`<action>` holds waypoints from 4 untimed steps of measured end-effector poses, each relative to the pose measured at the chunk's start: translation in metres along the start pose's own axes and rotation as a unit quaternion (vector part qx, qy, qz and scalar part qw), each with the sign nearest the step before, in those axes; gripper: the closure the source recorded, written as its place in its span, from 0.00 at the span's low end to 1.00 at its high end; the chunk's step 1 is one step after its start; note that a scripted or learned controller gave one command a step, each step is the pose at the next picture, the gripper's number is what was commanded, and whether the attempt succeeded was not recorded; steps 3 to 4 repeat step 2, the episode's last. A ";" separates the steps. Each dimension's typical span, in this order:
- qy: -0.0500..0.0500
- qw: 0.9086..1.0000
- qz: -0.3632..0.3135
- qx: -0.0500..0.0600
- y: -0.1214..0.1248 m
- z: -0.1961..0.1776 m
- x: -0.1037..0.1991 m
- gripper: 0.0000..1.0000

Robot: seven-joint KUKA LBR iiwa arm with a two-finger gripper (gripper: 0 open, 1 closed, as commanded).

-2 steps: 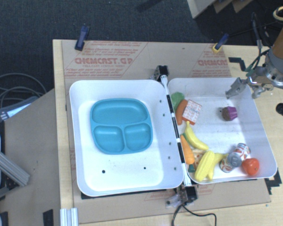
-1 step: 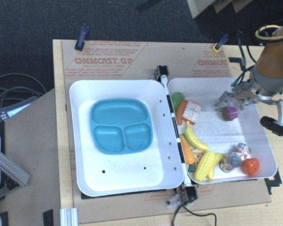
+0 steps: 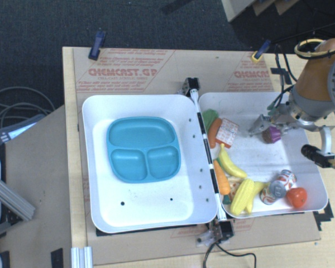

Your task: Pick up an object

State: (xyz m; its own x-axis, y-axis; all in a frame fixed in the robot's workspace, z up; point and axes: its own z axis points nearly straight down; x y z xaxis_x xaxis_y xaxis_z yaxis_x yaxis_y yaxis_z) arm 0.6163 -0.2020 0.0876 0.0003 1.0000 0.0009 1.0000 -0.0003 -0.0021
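In the right bin [image 3: 318, 202], up near its far right side, I have the hand [image 3: 271, 126] lowered over a small purple object [image 3: 273, 134], which looks like a little onion or plum. Its grey fingers splay out to the left and right of that object, and the purple thing sits just beneath them, against the bin floor as far as I can judge. I cannot tell from this slanted view whether the fingers have closed on it or merely straddle it, so I will not call it held. The arm [image 3: 318, 82] comes in from the right with its orange band above the wrist, and I read that low, steep posture as a reach for the one item standing apart from the rest. The other toys crowd the bin's left wall and near edge: a green vegetable [image 3: 210, 117], a red-and-white box [image 3: 227, 132], a banana [image 3: 231, 166], a carrot [image 3: 221, 178], a corn cob [image 3: 242, 196], a small can [image 3: 278, 186] and a tomato [image 3: 296, 196]. They lie well apart from the hand, so nothing there blocks it. What I watch is the bin's right rim and the dark cable fitting [image 3: 318, 155] just beside the wrist, which leave little room on that side. The left bin [image 3: 100, 205] holds a blue divided tray [image 3: 143, 148], and both bins rest on the worktop [image 3: 78, 71].
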 end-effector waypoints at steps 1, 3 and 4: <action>-0.001 1.000 0.000 -0.002 0.001 -0.011 0.000 1.00; -0.001 1.000 -0.001 -0.002 0.051 0.002 0.045 1.00; -0.001 1.000 -0.001 -0.002 0.051 0.002 0.045 1.00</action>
